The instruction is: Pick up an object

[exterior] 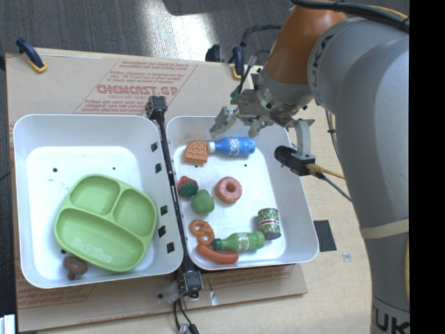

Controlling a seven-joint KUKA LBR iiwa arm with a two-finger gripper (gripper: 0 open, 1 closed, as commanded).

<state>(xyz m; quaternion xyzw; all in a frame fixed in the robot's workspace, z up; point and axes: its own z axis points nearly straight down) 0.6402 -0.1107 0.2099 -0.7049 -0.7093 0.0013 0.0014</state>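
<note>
- The hand (240, 119) hangs at the 12 o'clock rim of the right bin (300, 211). Its metal fingers (224, 120) spread apart and point down toward the bin floor. Nothing sits between them.
- Judged from this pose, the hand is staged above the nearest object and no grasp has been made yet.
- The blue bottle (233, 146) is the probable pick target. It lies on its side just below the hand, at 12 o'clock within the right bin, with its white cap pointing to 9 o'clock. The body is blue with a pale label band. Lying flat, it could roll under contact.
- The waffle piece (196, 152) lies just beside the cap at 9 o'clock of the bottle. A close neighbour like this could be caught in the same closing stroke.
- The pink donut (229, 190) rests near the bin centre, apart from the bottle.
- Toward 9 o'clock of the donut sit a strawberry (186, 186) and a round green item (202, 202), touching or nearly so.
- Along the 6 o'clock edge lie a pretzel (201, 229), a hot dog (217, 255), a green bottle (240, 242) and a small can (268, 223), crowded together.
- The left bin (28, 207) holds a green divided plate (106, 221) with a brown lump (75, 266) at its 7 o'clock edge.
- Both bins rest on a cardboard sheet (83, 82) covering the tabletop.
</note>
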